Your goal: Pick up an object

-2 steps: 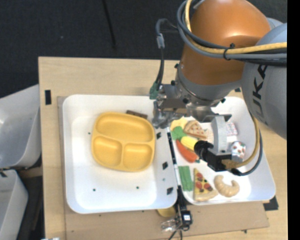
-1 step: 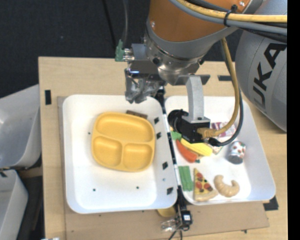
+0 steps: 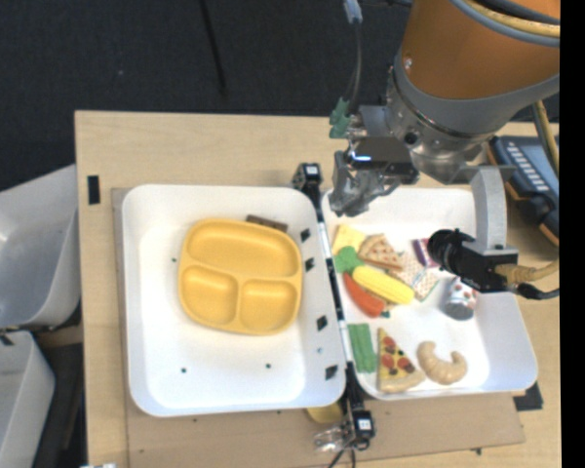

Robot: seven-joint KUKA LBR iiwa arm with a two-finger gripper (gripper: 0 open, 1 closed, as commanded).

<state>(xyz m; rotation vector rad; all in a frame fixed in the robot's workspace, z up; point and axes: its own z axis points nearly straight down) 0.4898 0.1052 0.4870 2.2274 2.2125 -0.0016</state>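
Altogether two pizza slices (image 3: 381,253), one croissant (image 3: 443,363).

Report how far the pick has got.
Done: the gripper is over the right bin's far left corner. In hand: nothing I can see between its fingers. Left: the whole pick; the corn, croissant and pizza slices lie in the bin.

- No words, numbers or brand names can be read anywhere.
- The dark box with buttons (image 3: 528,169) at the right edge of the counter (image 3: 175,135) may have marks on its keys, but they are too small and blurry to read.
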